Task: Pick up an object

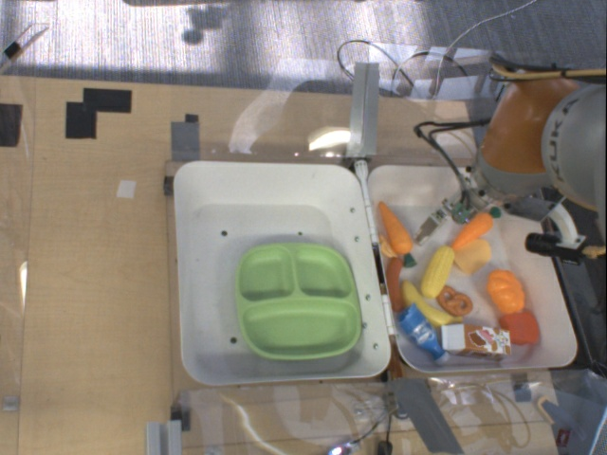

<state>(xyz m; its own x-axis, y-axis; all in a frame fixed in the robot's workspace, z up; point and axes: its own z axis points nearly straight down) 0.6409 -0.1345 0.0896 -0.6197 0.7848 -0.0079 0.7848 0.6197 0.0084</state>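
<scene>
Fingers [462, 207] sit low in the right bin [565, 341], near its back wall, just beside the leafy end of a small carrot [474, 227]; can't tell if they're spread or pressed together, too small & cluttered there. Nothing visibly pinched. The arm [550, 136] comes in from the right, grey w/ orange band, bent down over the bin's back right corner, cables trailing behind it.

Right bin is packed w/ toy food: a bigger carrot [395, 227] along the left wall, a yellow corn cob [437, 270] mid-bin, a pale round piece [474, 254] touching the small carrot's tip, an orange pepper [505, 290], a red block [520, 328], a pretzel [455, 302], a banana [424, 303], a blue packet [420, 332] & a small printed carton [486, 340] near the front.

Left bin [204, 254] holds a green divided plate [298, 300], lying flat toward the front.

Both bins sit side by side on the wooden worktop [85, 282], w/ black marks [95, 110] far left.
</scene>
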